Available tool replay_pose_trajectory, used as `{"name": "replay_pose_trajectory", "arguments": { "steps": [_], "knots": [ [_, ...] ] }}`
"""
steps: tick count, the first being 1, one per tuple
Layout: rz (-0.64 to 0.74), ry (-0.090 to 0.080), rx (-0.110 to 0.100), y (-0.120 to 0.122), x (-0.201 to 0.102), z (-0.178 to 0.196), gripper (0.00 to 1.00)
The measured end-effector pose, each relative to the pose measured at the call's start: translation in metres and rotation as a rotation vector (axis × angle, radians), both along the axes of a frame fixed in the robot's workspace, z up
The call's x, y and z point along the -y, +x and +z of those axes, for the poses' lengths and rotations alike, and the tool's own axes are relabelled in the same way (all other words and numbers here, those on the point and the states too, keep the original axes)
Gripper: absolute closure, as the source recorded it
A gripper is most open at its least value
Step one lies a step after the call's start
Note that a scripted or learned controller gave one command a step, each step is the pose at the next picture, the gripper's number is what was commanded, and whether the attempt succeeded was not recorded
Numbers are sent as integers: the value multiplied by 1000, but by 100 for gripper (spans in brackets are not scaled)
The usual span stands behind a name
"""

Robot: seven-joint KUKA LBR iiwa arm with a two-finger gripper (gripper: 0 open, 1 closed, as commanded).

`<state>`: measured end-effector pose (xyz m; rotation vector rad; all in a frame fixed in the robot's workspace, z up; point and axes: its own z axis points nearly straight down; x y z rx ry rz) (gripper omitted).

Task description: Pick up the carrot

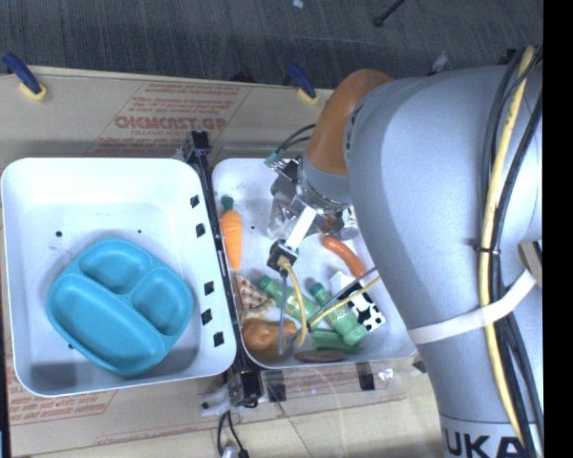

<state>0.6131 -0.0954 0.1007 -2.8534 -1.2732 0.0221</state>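
The carrot (231, 238), orange with a small green top, lies lengthwise against the left wall of the right bin (251, 175), its green end pointing to the back. My gripper (288, 210) hangs over the back middle of that bin, to the right of the carrot and apart from it. The grey wrist and orange band cover much of the gripper from above. Nothing is seen held in it.
A blue divided plate (120, 303) lies in the left bin (38, 189). The right bin's front holds an orange sausage-shaped piece (344, 253), green bottles (317, 305), a waffle-like piece (251, 294), a brown round thing (261, 334) and a black-and-white checkered block (365, 315).
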Motion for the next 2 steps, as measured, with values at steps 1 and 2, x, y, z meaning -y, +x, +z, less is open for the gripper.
{"name": "replay_pose_trajectory", "arguments": {
  "steps": [1,2],
  "knots": [
    [-203,-11,12,-34,-60,93,100],
    [-166,-10,3,-104,-122,94,100]
  ]
}}
